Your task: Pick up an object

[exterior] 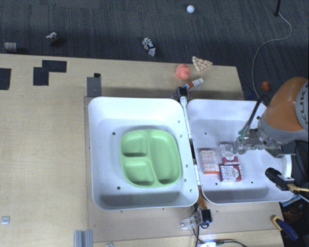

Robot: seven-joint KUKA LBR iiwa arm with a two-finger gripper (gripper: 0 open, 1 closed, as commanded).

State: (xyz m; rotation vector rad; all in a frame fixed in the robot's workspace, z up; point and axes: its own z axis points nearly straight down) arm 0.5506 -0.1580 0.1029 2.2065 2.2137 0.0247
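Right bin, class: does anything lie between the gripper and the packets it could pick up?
Nothing visible does. The gripper hangs in the right bin, just right of the clear packet, with the red packet below and the orange packet further left.

A light wooden bench [43, 159] fills the view; dark ribbed carpet [106, 24] runs along twelve o'clock, littered with small scraps.

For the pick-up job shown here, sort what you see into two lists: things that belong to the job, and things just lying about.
Job:
hand
orange packet
red packet
clear wrapper
right bin

Lying about:
green tray in left bin
pink ball
wedge piece
white ball
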